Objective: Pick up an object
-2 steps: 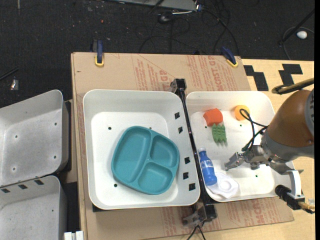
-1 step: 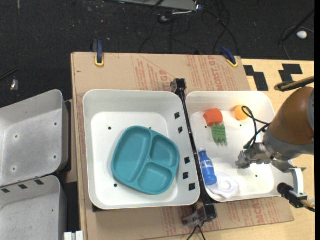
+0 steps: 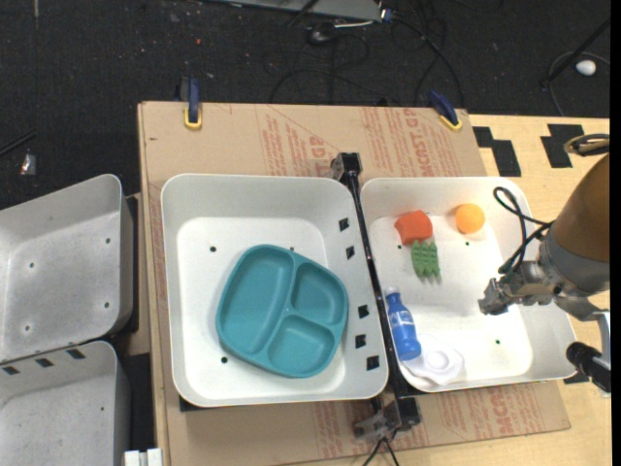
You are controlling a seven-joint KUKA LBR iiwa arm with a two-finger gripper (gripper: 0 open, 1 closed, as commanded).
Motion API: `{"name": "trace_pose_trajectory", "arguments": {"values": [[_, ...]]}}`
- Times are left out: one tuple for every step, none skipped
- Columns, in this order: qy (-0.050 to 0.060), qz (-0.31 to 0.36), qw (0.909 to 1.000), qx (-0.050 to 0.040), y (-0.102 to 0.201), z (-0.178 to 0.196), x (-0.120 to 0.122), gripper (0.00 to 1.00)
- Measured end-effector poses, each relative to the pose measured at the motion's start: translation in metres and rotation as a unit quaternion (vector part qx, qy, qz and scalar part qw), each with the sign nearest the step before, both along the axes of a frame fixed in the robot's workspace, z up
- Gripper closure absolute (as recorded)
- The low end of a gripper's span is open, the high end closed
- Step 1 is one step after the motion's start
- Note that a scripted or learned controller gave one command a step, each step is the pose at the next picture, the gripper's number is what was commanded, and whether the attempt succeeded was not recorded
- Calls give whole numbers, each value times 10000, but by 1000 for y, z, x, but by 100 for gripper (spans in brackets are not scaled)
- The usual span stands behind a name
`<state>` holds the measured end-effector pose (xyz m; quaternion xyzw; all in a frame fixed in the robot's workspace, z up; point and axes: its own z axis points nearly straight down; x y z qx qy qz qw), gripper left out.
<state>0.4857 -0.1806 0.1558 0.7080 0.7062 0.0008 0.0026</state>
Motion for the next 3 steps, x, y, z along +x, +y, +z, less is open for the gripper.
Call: {"name": "trace_pose_trajectory", "arguments": {"values": [[-1, 26, 10000, 2, 2, 43, 0, 100], [2, 28, 10000, 2, 2, 74, 1, 100], [16, 50, 10000, 17, 50, 65, 31, 100]]}}
